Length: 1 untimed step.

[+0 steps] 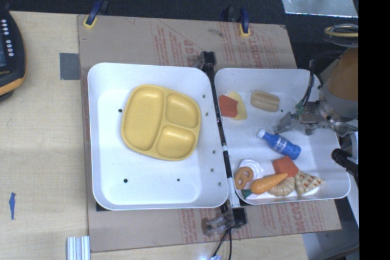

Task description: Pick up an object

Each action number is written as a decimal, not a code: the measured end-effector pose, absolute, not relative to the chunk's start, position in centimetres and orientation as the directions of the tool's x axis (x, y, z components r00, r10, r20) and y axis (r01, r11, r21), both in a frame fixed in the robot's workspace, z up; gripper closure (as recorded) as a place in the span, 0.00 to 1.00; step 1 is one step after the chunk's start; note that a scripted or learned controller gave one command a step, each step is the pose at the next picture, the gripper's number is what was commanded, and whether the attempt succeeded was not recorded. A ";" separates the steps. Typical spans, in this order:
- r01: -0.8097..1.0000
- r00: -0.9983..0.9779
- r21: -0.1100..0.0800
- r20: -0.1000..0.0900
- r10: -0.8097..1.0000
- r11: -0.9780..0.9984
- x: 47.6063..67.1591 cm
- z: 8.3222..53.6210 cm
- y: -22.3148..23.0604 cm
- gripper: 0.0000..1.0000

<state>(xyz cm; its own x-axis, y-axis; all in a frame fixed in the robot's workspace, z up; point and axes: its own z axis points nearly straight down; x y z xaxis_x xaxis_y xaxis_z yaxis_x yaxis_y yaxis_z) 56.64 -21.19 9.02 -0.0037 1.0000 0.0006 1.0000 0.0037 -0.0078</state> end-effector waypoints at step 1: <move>1.000 -0.012 0.007 0.002 1.000 0.012 58.2 17.9 -13.5 0.00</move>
<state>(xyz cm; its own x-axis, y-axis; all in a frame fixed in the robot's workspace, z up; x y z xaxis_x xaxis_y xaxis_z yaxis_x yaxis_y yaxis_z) 58.19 -13.54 17.91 -0.0116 0.9999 0.0020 0.9999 0.0116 0.0066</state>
